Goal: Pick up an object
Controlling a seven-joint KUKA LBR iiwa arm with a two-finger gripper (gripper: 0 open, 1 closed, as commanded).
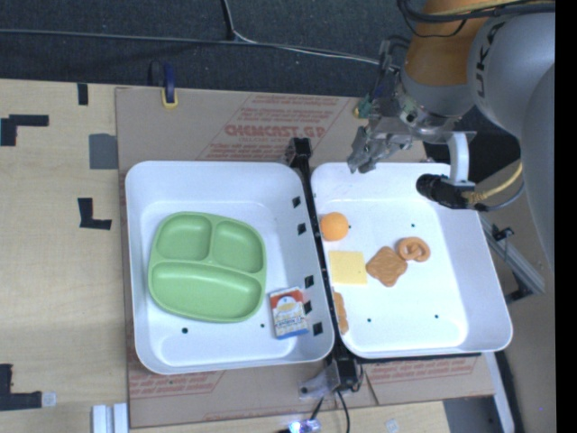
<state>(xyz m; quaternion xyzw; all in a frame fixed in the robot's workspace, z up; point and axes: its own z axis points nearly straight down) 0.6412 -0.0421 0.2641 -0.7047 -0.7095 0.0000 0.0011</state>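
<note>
Although your gripper hangs over the far rim of the right bin, nothing sits between its fingers; they look nearly closed, a narrow gap at most, and they point down at bare white floor near the bin's far left corner.

From there, everything you could pick lies toward the near side of the view, that is, down the picture. Closest is the orange ball, near the divider between the bins and slightly left of the gripper. I judge it the natural target: a short travel toward the near edge and a small shift left would put you above it.

Beyond the ball lies the yellow slab, flat on the floor, its edges roughly square to the bin walls. Just right of it, touching or nearly so, is the brown toast piece, and against that a small pretzel. Those three crowd together, so a grasp there risks nudging a neighbour.

The ball stands apart from them, with free floor on its right side; the divider wall is close on its left, so you would probably want the jaws to open along the wall rather than across it.

The left bin holds a green tray and a small carton, both well away from your tool.
</note>
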